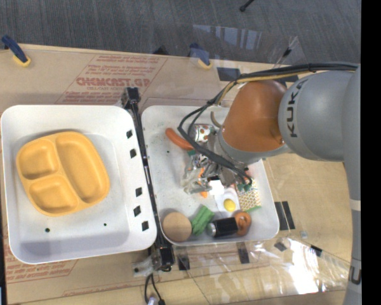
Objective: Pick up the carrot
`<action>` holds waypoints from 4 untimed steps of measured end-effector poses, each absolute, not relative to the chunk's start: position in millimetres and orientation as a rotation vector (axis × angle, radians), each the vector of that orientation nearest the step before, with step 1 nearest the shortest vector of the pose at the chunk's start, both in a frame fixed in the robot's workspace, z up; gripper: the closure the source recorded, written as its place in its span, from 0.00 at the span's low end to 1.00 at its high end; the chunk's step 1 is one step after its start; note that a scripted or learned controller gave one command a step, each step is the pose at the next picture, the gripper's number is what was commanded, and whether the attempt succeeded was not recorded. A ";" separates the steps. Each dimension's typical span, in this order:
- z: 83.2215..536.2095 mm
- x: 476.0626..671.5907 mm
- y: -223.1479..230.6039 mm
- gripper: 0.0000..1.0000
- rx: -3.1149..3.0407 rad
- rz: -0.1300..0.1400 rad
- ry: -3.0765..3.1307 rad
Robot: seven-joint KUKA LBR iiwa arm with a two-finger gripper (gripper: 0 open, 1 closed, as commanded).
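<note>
Camera view: slim orange carrot (178, 138) lies slanted in the right bin (153, 170); tool (200, 170) state unclear

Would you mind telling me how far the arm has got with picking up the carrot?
Done: the arm has reached over the right bin, its pincer low among the toys. In hand: nothing visibly; the carrot lies on the bin floor just behind the pincer. Left: grasping and lifting it.
</note>
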State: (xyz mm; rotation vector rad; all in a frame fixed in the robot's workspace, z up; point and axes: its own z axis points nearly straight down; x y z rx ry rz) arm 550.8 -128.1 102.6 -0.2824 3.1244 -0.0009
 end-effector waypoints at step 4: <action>102.7 554.9 -110.3 1.00 -0.395 0.000 3.111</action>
